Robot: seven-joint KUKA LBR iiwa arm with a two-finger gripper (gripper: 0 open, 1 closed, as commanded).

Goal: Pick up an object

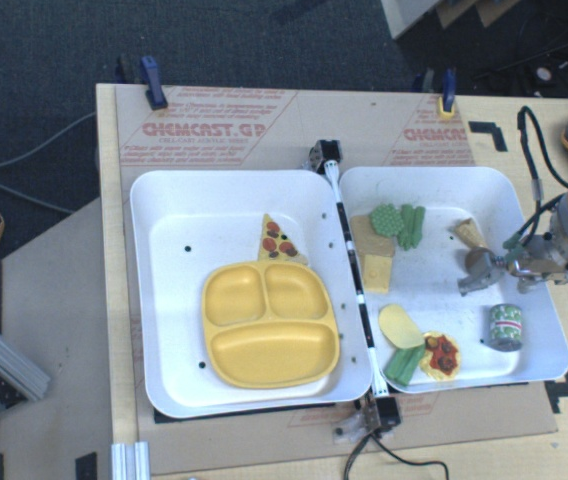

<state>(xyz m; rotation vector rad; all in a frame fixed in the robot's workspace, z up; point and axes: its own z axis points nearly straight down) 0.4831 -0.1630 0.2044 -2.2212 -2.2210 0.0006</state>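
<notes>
Two shallow white bins sit side by side on the desk [214, 128]. Taking the yellow divided plate [267, 324] in the left bin [164, 228] as landmark, a toy pizza slice [278, 240] touches its far rim. To its right, the right bin [494, 193] holds a green ridged toy [398, 223], tan slabs [374, 253], a yellow slice [400, 326], a small pizza [442, 356] and a green-labelled can [506, 327]. The end effector [476, 273] hovers low beyond them; whether its fingers are spread or pinched cannot be told.
</notes>
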